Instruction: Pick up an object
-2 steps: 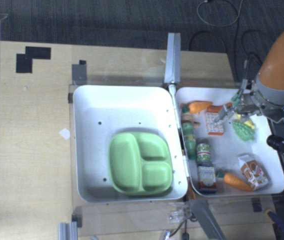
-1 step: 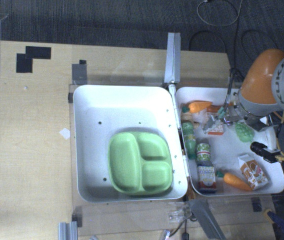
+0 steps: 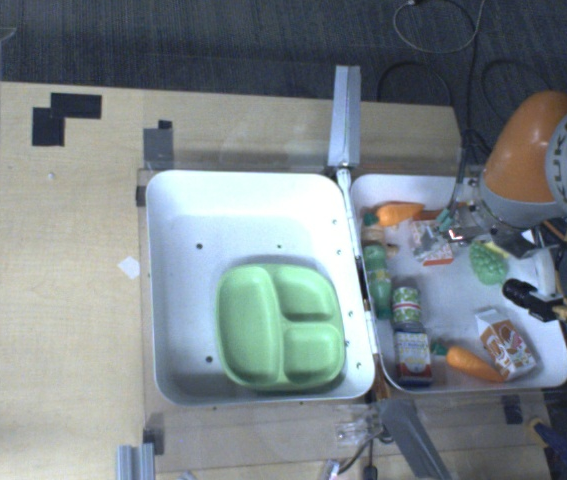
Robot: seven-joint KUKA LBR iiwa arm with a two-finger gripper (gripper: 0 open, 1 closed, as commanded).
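Approach stage: the gripper (image 3: 455,230), jaw state indiscernible, hangs over the right bin (image 3: 563,368) near a small packet (image 3: 433,246); next move calls for descent and closure.

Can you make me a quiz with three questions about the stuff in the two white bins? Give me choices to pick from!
1. Where is the green tray?
A. left bin
B. right bin
C. on the floor

2. What colour is the carrot?
A. blue
B. orange
C. pink

3. How does the tray sit?
A. flat on the bin bottom
B. standing on its edge
C. hanging over the bin wall

Answers: 1 A, it lies inside the left bin. 2 B, it is orange, near the front of the right bin. 3 A, its three hollows all face up.
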